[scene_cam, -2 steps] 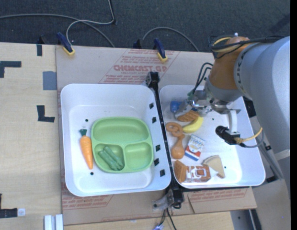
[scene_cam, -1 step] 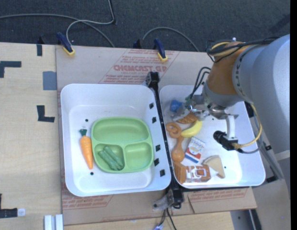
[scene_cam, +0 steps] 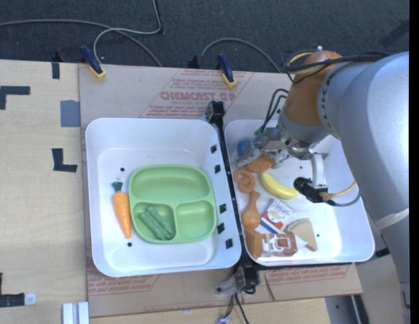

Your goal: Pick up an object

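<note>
Since the task is only to lift something, the right bin (scene_cam: pixel 344 245) offers plenty: nearest sit a tan wedge (scene_cam: pixel 303 233) and a printed packet (scene_cam: pixel 275 229), then a wooden spoon (scene_cam: pixel 251 211), a banana (scene_cam: pixel 278 185) and a pretzel (scene_cam: pixel 244 178), all loosely jumbled together. Beyond them the tool (scene_cam: pixel 267 148) hangs low at the bin's far-left corner, over a brown piece (scene_cam: pixel 261 162), likely aiming there; whether it is released or clenched I cannot tell. Left, a green tray (scene_cam: pixel 174 202) and carrot (scene_cam: pixel 121 210) lie apart.
</note>
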Tool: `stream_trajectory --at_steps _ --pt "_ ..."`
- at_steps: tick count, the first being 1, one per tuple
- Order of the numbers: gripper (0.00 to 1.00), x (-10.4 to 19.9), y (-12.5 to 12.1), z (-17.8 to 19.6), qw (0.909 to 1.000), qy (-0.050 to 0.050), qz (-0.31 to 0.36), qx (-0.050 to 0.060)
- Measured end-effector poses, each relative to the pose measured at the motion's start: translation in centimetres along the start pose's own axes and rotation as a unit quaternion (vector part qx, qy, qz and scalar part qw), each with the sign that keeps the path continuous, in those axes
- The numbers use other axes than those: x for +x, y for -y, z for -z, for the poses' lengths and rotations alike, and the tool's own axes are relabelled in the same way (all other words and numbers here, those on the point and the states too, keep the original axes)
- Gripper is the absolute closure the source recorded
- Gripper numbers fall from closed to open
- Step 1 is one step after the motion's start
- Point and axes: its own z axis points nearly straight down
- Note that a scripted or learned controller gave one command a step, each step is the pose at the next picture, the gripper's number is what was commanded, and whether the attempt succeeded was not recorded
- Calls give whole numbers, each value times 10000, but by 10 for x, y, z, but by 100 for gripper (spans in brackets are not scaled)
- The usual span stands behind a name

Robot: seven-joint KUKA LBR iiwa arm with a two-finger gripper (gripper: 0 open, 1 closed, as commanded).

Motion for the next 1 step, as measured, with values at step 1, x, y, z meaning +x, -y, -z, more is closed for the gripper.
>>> stream_trajectory --at_steps 1 --pt "100 0 1 8 10000 -4 1 19"
